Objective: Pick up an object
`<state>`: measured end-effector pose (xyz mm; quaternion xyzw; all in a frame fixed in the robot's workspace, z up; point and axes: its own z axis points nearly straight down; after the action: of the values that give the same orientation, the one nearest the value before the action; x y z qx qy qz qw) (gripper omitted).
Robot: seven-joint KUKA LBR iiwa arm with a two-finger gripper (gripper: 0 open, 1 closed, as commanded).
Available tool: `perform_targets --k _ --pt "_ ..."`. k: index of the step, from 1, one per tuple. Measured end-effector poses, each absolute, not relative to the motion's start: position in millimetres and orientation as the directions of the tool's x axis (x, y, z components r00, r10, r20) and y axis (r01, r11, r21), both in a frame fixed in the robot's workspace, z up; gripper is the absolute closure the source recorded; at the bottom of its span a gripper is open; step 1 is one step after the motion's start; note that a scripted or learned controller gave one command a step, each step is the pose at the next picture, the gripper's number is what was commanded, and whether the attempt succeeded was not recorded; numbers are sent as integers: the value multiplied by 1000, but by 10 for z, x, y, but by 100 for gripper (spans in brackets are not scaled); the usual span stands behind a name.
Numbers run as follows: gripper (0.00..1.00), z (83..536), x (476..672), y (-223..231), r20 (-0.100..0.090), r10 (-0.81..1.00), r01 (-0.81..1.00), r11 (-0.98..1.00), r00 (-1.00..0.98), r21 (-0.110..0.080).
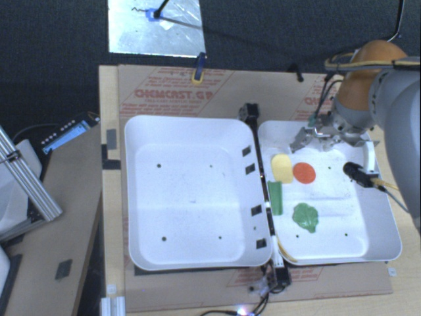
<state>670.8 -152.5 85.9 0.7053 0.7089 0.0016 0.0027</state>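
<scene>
Hanging over the far end of the right bin [342, 239], the claw [308, 139] sits just beyond the yellow piece [281, 168] and the red disc [304, 173] without touching either; whether it is spread or pressed together cannot be told from this slanted view. At the far left, a silver metal rail [29, 180] leans beside a blue and black device [66, 133]. Next comes the pale worktop [110, 209], covered by a sheet of printed cardboard [171, 92] that carries both bins. Beyond the cardboard, a shiny silver sheet [154, 18] lies on the dark floor, and a blue and yellow clamp [198, 71] grips the cardboard's far edge. The left bin [191, 196] stands on the cardboard, its right wall against the right bin. All the loose pieces lie in the left half of the right bin: a green bar [275, 197] runs along the left wall, the yellow piece is just past its far end, the red disc lies just beside the yellow piece on its right, and a green lump [306, 216] rests nearer the camera, close to the bar.
</scene>
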Motion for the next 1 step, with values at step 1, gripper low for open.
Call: perform_targets --k 1 --pt "0 840 5878 -1314 2 1000 1000 0 0 -6"
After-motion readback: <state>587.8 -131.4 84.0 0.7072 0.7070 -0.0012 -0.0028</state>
